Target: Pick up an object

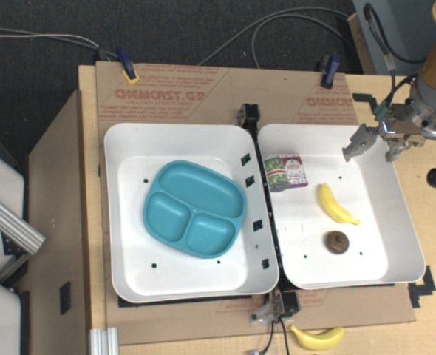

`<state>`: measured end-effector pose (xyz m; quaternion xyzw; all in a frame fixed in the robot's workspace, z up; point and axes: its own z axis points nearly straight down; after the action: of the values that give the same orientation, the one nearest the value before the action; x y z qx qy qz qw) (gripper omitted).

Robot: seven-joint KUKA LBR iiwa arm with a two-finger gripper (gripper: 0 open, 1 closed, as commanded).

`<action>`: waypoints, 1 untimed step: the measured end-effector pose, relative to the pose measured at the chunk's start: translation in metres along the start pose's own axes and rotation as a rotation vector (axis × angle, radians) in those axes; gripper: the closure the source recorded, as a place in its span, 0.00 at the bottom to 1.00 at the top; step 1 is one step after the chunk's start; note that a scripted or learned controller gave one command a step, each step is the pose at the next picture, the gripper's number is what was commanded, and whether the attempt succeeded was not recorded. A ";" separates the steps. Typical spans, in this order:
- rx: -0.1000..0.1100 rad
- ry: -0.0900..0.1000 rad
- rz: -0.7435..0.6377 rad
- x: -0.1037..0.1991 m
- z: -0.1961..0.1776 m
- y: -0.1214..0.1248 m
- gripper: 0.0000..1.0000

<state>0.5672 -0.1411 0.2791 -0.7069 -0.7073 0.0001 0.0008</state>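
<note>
A yellow banana (pixel 337 204) lies diagonally in the right bin (pixel 395 198). Near it rest a small brown round object (pixel 338 242) and a printed packet (pixel 286 173).

Banana (pixel 338 205) in right bin (pixel 395 220); gripper (pixel 376 143) above.

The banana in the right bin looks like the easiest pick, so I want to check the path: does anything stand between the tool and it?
Nothing visible does. The tool hangs over the right bin's upper right part, open. Bare bin floor separates it from the banana. The snack packet and brown round object lie off that path.
</note>
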 end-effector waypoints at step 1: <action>0.004 0.001 0.000 0.003 0.057 0.009 0.00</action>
<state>0.5761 -0.1383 0.2222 -0.7070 -0.7072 0.0012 0.0028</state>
